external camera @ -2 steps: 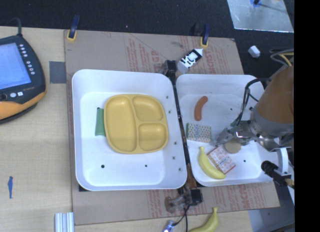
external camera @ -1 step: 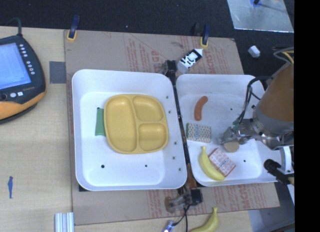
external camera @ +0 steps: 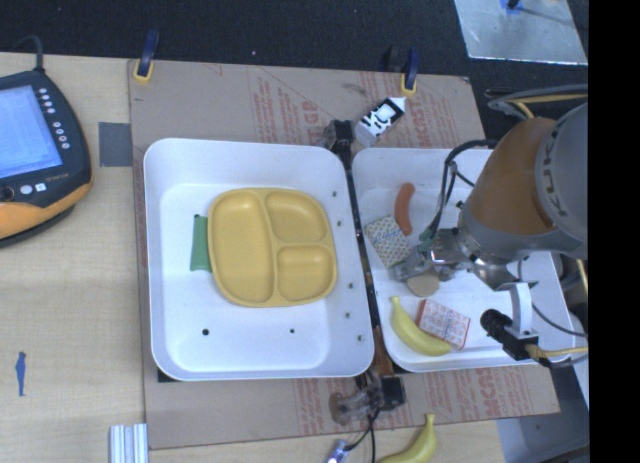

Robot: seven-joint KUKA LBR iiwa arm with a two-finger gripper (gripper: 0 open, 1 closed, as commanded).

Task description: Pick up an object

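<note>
camera view: end effector [external camera: 420,269] above right bin [external camera: 470,356].

Yellow three-compartment plastic tray [external camera: 272,247] sits mid left white bin [external camera: 170,251]; gripper [external camera: 428,263] is low in right white bin [external camera: 440,163] (near yellow banana [external camera: 412,331]).

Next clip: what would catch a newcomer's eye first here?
The yellow divided tray dominates the left bin, lying partly over a green item. In the right bin, the grey-and-orange arm reaches down among clutter: a sausage, a banana and a red-and-white packet.
</note>
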